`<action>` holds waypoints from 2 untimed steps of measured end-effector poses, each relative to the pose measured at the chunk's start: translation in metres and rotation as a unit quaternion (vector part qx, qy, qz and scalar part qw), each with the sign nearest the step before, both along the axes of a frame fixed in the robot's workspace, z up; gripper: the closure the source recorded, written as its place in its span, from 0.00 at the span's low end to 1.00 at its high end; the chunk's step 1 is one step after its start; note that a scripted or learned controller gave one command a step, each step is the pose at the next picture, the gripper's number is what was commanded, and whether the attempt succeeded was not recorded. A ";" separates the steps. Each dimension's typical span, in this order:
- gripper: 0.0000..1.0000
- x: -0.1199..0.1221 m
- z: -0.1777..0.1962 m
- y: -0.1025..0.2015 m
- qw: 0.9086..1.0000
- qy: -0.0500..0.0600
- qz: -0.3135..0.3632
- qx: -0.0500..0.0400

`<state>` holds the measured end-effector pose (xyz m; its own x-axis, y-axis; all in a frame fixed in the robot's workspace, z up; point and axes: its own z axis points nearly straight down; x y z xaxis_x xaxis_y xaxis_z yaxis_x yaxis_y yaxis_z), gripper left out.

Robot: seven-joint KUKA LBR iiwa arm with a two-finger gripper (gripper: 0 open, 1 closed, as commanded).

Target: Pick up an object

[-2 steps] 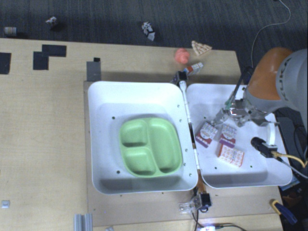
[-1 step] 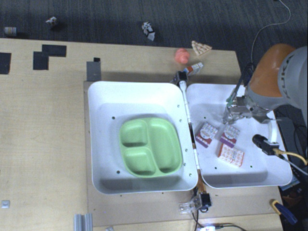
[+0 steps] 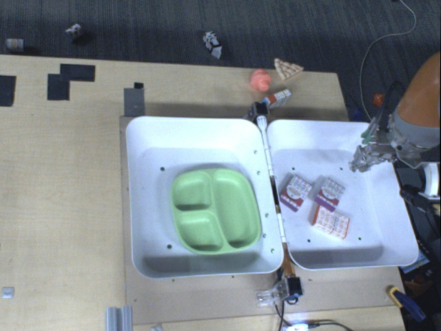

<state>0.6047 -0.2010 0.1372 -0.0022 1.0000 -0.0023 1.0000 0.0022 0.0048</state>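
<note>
On the wooden table, the right bin holds three packets near its middle, while the jaws, their state unclear, hover far-right of them and could close on nothing.

The arm's rounded orange band sits above a grey metal wrist section. The small two-finger metal gripper looks grey and silvery, with thin dark cabling beside it.
</note>
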 end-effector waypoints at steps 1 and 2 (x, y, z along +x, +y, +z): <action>0.00 0.000 0.000 0.001 1.000 0.000 0.000 0.001; 0.00 -0.044 -0.040 0.024 1.000 -0.007 0.000 -0.001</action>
